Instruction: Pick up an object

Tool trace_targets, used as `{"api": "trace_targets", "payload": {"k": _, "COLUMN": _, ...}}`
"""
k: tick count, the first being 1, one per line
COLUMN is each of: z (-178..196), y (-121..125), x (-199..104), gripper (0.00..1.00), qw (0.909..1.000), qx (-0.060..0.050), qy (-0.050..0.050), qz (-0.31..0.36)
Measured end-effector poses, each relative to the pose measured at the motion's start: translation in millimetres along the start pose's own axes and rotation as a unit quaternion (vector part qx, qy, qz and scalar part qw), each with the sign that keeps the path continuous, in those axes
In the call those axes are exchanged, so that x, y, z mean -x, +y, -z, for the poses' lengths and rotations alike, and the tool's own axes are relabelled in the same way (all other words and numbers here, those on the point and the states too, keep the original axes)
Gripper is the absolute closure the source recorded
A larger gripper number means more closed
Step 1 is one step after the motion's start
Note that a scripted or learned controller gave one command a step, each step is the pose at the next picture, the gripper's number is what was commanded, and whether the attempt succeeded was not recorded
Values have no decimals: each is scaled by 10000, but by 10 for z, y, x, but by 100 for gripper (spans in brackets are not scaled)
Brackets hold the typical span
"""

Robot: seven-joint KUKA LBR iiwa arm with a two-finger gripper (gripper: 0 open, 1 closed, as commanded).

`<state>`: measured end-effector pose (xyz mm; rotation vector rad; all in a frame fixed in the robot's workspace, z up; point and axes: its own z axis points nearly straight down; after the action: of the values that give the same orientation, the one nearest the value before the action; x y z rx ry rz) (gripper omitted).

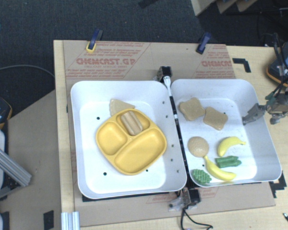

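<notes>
Over the right bin's far right rim, the fingers hang near the wall; whether they are spread or pressed together I cannot tell. Nothing shows between them. Just left of them lie two bread slices. Further left and nearer me sit a round bun, two bananas with a green pepper between them, and a green leafy piece. Well off to their left, the other bin holds a yellow divided plate with a hot dog in one compartment.
</notes>
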<state>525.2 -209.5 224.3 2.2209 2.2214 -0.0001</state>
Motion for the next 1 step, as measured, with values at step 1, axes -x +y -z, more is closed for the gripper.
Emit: {"api": "trace_targets", "payload": {"k": 1, "z": -1053, "y": -502, "x": -418, "gripper": 0, "qw": 10000, "qx": -70, "qy": 39, "qz": 0}}
